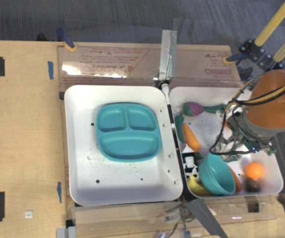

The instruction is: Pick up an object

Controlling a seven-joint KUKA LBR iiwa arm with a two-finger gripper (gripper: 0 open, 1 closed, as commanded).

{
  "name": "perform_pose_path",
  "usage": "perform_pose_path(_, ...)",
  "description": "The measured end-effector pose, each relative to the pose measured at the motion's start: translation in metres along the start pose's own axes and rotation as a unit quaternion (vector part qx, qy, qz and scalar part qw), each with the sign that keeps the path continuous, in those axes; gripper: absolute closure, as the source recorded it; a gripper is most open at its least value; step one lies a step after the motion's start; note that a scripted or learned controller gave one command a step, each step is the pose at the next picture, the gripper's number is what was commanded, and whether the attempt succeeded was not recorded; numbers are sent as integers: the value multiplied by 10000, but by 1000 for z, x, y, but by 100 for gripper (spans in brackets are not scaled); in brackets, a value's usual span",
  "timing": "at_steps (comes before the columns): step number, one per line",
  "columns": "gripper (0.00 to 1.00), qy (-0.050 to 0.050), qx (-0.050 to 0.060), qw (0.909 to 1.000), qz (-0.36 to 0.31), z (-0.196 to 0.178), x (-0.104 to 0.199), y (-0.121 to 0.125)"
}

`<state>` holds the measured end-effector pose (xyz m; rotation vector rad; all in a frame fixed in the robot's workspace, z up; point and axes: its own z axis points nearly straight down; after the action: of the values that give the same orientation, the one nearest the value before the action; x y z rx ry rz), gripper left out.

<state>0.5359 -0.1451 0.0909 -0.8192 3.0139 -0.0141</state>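
At three o'clock, over the right bin [276,182], the gripper [242,145] hovers; finger state unclear, nothing visibly lifted.

Right bin [276,185] crowded; left roomy.

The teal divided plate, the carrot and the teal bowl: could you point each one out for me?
teal divided plate [128,132], camera view, on the ridge between its compartments.
carrot [191,138], camera view, middle of its orange body.
teal bowl [218,174], camera view, on its inner wall.
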Motion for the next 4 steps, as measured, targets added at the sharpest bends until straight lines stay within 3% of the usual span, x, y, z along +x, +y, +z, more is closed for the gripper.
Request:
perform_pose_path(1,100,24,-18,9998,213,1,-17,2)
perform_pose_path(2,0,18,-15,9998,213,1,-18,2)
perform_pose_path(3,0,8,16,9950,994,0,-29,39)
perform_pose_path(4,0,17,-14,9735,2288,1,5,0)
